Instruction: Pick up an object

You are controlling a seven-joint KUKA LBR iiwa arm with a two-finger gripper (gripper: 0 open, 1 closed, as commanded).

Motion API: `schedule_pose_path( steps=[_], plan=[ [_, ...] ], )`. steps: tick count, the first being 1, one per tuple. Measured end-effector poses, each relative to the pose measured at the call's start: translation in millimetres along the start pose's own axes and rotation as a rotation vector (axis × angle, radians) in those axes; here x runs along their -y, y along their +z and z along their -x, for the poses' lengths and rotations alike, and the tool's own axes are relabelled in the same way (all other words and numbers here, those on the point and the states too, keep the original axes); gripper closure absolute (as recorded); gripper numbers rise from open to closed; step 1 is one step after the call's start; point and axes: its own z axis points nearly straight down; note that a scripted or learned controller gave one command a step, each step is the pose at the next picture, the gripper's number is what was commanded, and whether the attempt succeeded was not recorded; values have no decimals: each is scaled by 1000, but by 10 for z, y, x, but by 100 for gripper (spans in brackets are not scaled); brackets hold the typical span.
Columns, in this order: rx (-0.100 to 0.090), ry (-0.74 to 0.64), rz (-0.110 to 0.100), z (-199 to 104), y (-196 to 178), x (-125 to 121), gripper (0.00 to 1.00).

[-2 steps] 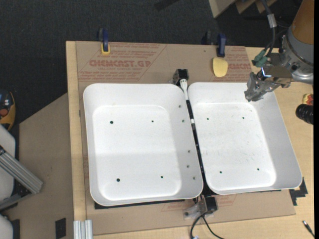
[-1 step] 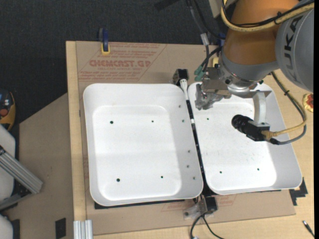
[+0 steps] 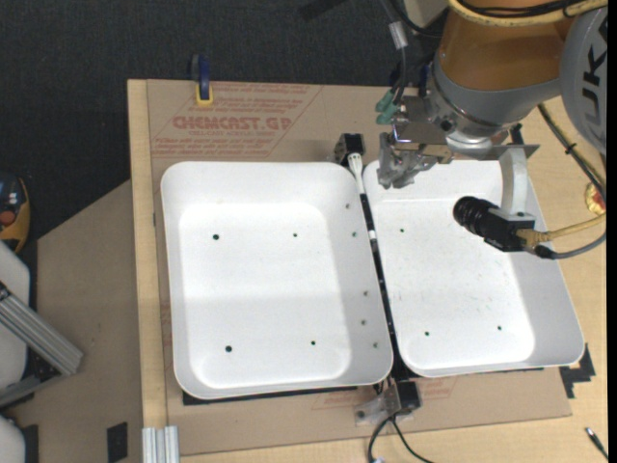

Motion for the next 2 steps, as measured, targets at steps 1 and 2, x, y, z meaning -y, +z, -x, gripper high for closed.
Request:
schedule_pose_path(
  steps=[1,2],
  plan=[
    [2,0,-18,-378,893,-74,100],
    [5,11,8,329,-21,-798,100]
  ],
)
